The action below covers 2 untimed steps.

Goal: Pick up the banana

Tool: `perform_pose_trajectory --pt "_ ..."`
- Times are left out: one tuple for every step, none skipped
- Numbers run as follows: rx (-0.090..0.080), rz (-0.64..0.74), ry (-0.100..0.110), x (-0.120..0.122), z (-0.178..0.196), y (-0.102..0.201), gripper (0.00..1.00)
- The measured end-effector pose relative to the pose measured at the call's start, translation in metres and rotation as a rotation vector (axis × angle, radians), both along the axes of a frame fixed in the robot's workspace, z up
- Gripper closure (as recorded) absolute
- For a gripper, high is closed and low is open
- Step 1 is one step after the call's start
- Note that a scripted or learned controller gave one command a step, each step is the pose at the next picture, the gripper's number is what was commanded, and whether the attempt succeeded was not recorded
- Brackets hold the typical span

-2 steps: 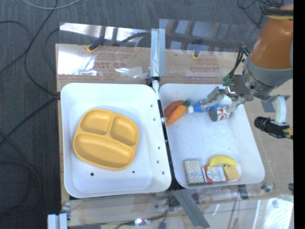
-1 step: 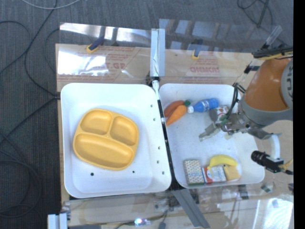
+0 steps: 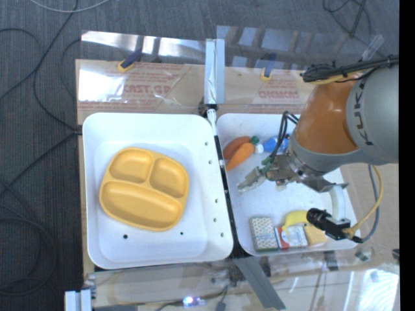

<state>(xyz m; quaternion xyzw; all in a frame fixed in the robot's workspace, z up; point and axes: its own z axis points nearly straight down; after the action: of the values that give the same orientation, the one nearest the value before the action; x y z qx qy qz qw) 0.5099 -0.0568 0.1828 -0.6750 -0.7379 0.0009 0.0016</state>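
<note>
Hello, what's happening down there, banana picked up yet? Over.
Gripper low in right bin, beside carrot. Banana not yet picked, lying apart by bin's near edge. Packet against it.

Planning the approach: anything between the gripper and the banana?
Camera view: nothing there, just bare floor of the right bin between the gripper and the banana.

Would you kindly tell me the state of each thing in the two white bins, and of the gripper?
Yellow banana: lying in the right-hand white bin, not held, partly hidden by the robot.
Two-finger gripper: over that bin, apart from the banana.
Orange carrot-shaped toy: lying on its side.
Yellow three-compartment plate: right way up in the left-hand white bin.
</note>
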Motion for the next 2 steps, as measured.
perform_pose_trajectory --pt "-0.001 -0.025 -0.001 -0.026 -0.021 -0.066 0.00" --pt "-0.001 0.178 -0.018 -0.021 -0.089 -0.102 0.00"
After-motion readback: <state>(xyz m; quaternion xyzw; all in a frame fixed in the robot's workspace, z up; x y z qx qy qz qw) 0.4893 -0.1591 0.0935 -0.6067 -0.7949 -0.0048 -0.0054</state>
